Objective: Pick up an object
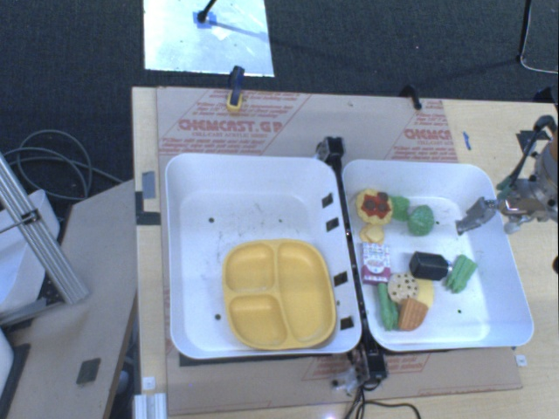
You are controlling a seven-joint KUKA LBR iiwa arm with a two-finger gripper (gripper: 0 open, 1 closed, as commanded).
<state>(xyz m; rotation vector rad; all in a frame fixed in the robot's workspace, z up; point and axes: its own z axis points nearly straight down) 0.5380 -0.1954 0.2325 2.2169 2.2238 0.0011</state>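
Observation:
The right bin (502, 317) holds several toy foods: a yellow piece with a red top (376, 205), a green ball (420, 220), a pink and white carton (376, 262), a black block (428, 265), a green ridged piece (460, 271), a speckled cookie (402, 286) and an orange piece (412, 313). My gripper (493, 219) hangs over the bin's right rim, above and to the right of the black block. Its fingers stand open with nothing between them. One grey finger (474, 216) points toward the green ball.
The left bin (201, 199) carries a yellow divided tray (279, 292). A black divider with clips (342, 234) runs between the bins. The arm's wrist (537, 182) enters at the right edge. A yellow clamp (235, 94) sits at the bench's back.

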